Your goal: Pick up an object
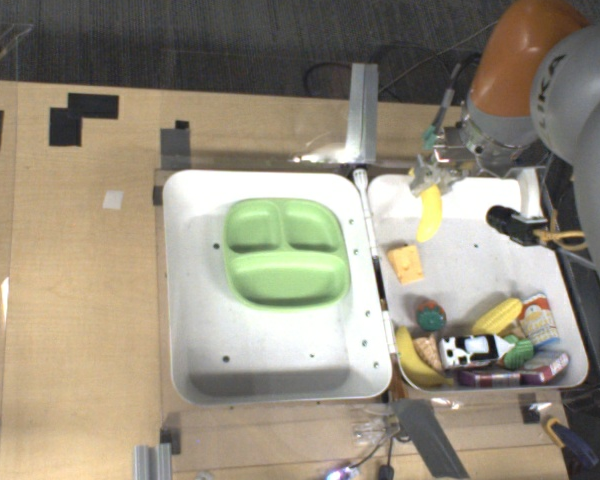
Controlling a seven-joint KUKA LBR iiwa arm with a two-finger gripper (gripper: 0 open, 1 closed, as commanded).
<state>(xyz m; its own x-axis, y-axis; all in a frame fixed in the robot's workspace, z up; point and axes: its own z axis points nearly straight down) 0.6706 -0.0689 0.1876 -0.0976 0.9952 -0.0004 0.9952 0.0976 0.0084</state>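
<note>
the arm [540,68] enters from the upper right of the frame, grey with its orange band near the top edge. its gripper [432,176] sits over the upper left corner of the right bin [480,230], and a yellow banana [430,213] hangs straight down from it, its top end pinched between the fingers, which are clamped on it. the banana's lower tip points down toward the bin floor, just above an orange cheese wedge [406,264] that lies near the bin's left wall.

the rest of the right bin's load is crowded along its lower edge: a small round toy with a teal top [430,317], a second banana [417,357] curled in the lower left corner, a black and white cow-patterned carton [474,349], a yellow corn cob [497,317], a small can [535,320] near the right wall, and a dark purple piece [495,376] at the very bottom.

the left bin [190,298], touching the right one along a shared middle edge, holds a green divided plate [284,250] lying flat in its upper middle. both bins rest on the wooden bench [70,298].
</note>
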